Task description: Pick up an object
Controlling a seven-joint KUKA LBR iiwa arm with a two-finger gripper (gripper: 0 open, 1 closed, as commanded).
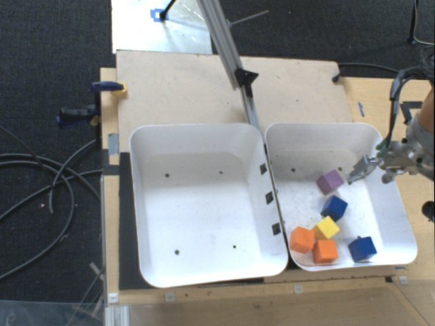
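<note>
The arm is reaching in from the right, and its pincer [360, 170] is hanging over the right bin [306, 138], near that bin's right wall. The metal tips are pointing left and slightly down toward the purple block [331, 180], which is lying just beside them but apart from them. Nothing is sitting between the tips; how wide they are standing cannot be told from this angle.

All the blocks are lying in the right bin. Below the purple block, a dark blue block [334, 206] is resting on the bin floor. Below that, a yellow block [327, 227] is sitting between two orange ones: one orange block [302, 240] to its left and another orange block [325, 251] just under it, the three crowding together. A second blue block [362, 248] is lying to their right, near the bin's front corner.

The left bin [143, 182] is sitting beside the right one, their rims meeting along the middle. Both are resting on the tan surface [177, 87], with black cables [41, 175] trailing on the floor at the left.
</note>
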